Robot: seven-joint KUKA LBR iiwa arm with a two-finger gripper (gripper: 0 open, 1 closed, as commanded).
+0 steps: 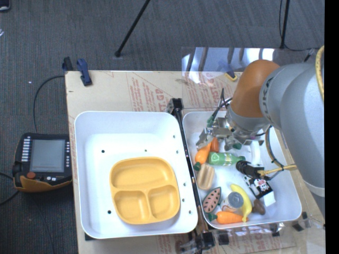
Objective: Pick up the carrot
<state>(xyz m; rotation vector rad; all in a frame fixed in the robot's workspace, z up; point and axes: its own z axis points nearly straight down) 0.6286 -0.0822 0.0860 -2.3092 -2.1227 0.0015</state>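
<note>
An orange carrot (229, 217) lies along the front wall of the right bin (288, 194), its green end pointing left. A second orange, carrot-like piece (202, 155) sits near that bin's left wall, just below my gripper (213, 137). The gripper hangs low over the bin's back left part, right above this second piece and a green bottle (225, 159). The wrist and arm hide what lies directly under the gripper.
The right bin also holds a tan bun (206, 177), a watermelon slice (212, 199), a small can (234, 200), a banana (242, 196) and a brown lump (258, 207). A yellow divided plate (144, 188) lies in the left bin (90, 142).
</note>
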